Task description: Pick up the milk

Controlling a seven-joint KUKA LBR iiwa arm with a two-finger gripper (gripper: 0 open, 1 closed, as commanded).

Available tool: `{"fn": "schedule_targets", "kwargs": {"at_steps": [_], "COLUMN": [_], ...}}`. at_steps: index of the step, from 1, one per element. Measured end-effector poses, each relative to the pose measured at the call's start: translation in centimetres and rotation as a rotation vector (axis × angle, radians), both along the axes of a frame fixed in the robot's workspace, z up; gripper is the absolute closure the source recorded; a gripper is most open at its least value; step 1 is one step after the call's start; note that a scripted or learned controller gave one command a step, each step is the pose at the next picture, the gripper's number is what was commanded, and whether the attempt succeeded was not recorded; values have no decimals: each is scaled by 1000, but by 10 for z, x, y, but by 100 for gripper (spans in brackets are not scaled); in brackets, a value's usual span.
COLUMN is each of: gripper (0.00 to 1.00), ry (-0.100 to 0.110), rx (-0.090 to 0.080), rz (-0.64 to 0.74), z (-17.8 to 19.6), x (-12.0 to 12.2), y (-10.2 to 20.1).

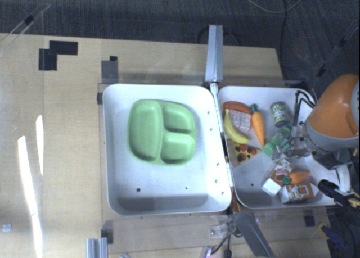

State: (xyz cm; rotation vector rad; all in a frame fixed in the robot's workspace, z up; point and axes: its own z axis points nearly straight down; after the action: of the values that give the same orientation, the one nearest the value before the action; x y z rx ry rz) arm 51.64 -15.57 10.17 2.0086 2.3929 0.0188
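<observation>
The right bin (247,195) holds the toy food. A small white carton with brown and orange print, which I take for the milk (297,193), lies on its side near the bin's front right corner. A second small carton (281,171) lies just above it, with a white block (271,186) to its left. My gripper (291,145) hangs low over the bin's right half, beside a green item (272,148) and a short way behind the cartons. The orange band of the arm (336,113) covers the bin's right edge. Nothing shows in the gripper's grasp.
A banana (233,130), a carrot (257,127), a red sausage (236,107), a green can (279,113) and a pizza slice (246,152) fill the right bin's back and middle. The left bin (118,195) holds a green divided plate (162,131).
</observation>
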Motion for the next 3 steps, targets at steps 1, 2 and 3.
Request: {"fn": "schedule_targets", "kwargs": {"at_steps": [1,2,3], "gripper": [0,0,100], "ry": [1,1,-7], "rx": [0,-4,-2], "rz": [0,168,170], "z": [0,-12,0], "x": [0,-23,-19], "y": [0,-2,1]}}
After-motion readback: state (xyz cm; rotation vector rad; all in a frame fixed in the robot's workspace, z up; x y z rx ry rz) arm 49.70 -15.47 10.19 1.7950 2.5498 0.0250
